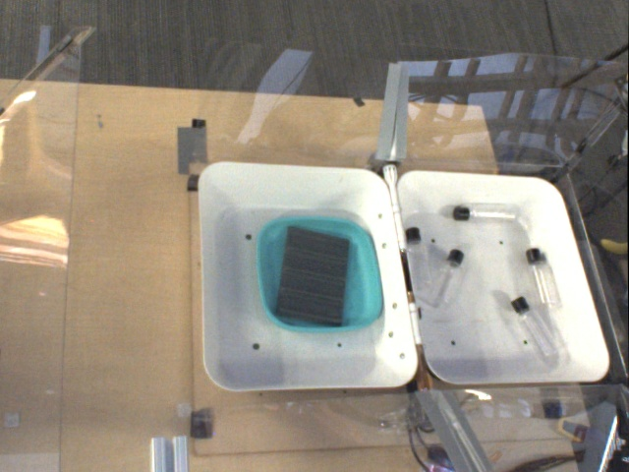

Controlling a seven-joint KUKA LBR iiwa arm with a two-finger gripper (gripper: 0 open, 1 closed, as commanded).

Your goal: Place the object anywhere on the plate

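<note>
Side by side on the wooden bench [118, 313], two white bins are seen. Within the left bin [211, 293] a teal plate [366, 273] is set, and a dark ribbed block [313, 275] is laid flat on it. Clear black-capped tubes [543, 281] are scattered in the right bin [482, 347].

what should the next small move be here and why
Probably none toward the plate: the dark ribbed block already lies flat inside the teal plate in the left bin, so the placement looks done. At most, I'd keep the arm clear of both bins. The clear tubes with black caps lie in the right bin, apart from the plate.
</note>
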